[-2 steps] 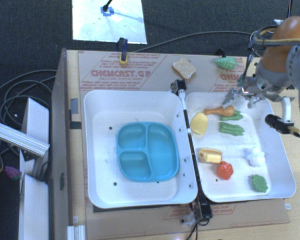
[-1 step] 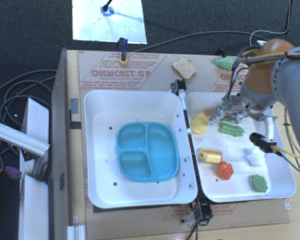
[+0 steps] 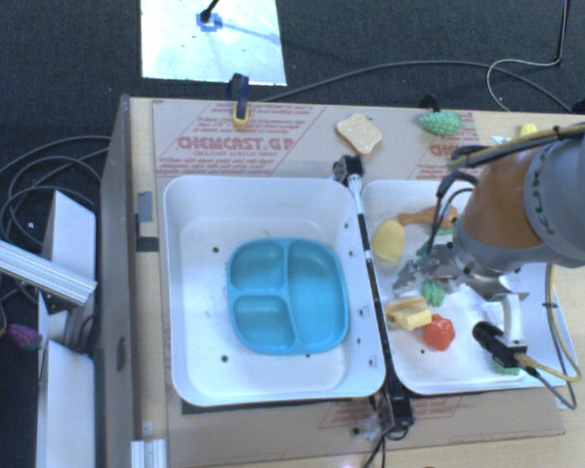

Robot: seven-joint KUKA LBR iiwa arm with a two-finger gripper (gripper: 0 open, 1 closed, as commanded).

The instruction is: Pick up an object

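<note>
White bins: two shallow bins sit side by side on the desk, the left bin point(image 3: 190, 261) and the right bin point(image 3: 409, 373), their inner walls touching along a black divider strip.
Plate: a blue sectioned plate point(image 3: 288, 295) lies flat in the middle of the left bin, alone there.
Arm: the grey arm point(image 3: 556, 198) with its orange band comes in from the right edge and bends down over the right bin.
Hand: the hand point(image 3: 424, 271) is low in the middle of the right bin, among the toys; whether its fingers are apart or together I cannot tell, and nothing shows clamped between them.
Pear: a yellow pear point(image 3: 388, 242) lies near the right bin's left wall, just beside the hand.
Green piece: a small green toy point(image 3: 433, 293) sits right below the hand.
Cheese: a yellow block point(image 3: 408, 314) lies toward the bin's front, just beside the red piece.
Red piece: a red toy point(image 3: 439, 332) rests near the front wall.
Desk back edge: a slice of toast point(image 3: 359, 133) and a green bumpy toy point(image 3: 441, 122) lie on the cardboard behind the bins, well apart.
</note>
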